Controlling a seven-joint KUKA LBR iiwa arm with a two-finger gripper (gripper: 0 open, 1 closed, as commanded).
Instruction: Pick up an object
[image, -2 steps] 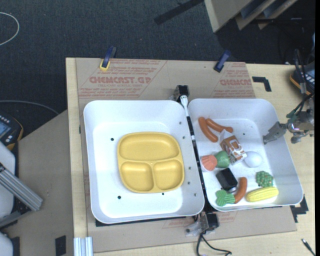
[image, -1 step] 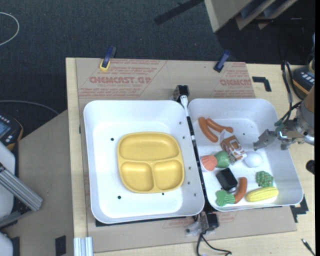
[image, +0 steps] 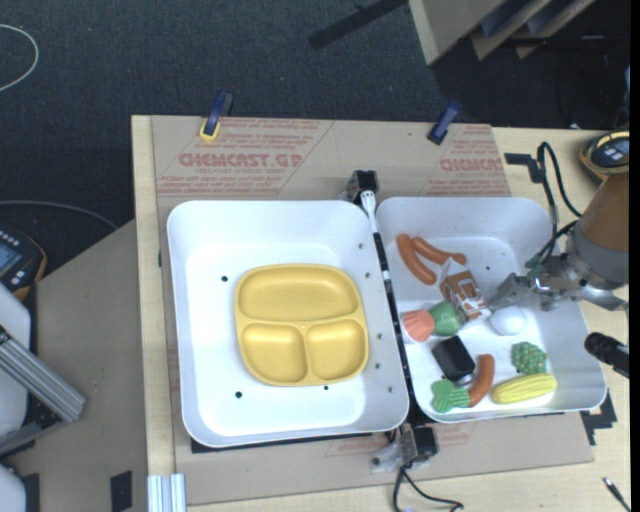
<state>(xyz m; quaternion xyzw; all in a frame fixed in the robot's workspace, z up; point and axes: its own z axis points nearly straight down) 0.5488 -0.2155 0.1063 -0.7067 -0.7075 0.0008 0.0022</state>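
Grey gripper (image: 497, 292) low in rt bin (image: 560, 385), beside white egg (image: 509, 321).

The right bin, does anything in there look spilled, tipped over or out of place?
Nothing stands out. The toy food lies loose in the right bin: sausages, corn, broccoli, a white egg. All sit inside the rim. The yellow tray lies flat in the left bin.

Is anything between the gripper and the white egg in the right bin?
Nothing visible. The gripper sits just up-left of the white egg, with bare bin floor between. The brown-and-white toy lies left of the gripper, off that path.
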